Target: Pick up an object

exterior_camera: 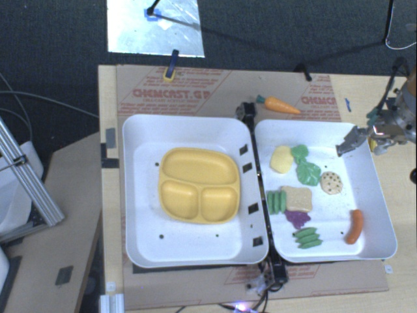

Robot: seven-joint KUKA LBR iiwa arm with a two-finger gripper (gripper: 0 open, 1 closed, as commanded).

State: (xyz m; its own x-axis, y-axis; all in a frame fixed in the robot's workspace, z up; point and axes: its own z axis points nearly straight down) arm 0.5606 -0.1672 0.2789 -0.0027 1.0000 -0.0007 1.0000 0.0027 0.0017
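Jaws' state, can't tell; gripper (347,142) hangs over the right bin's (381,194) top-right corner, bare floor beneath, cookie (331,182) nearby.

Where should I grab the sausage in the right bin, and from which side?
Probably grip the sausage at its middle, coming straight down from above, closing across its narrow width. It lies flat on the right bin floor, long axis near vertical in view, clear of the cookie and pea pods.
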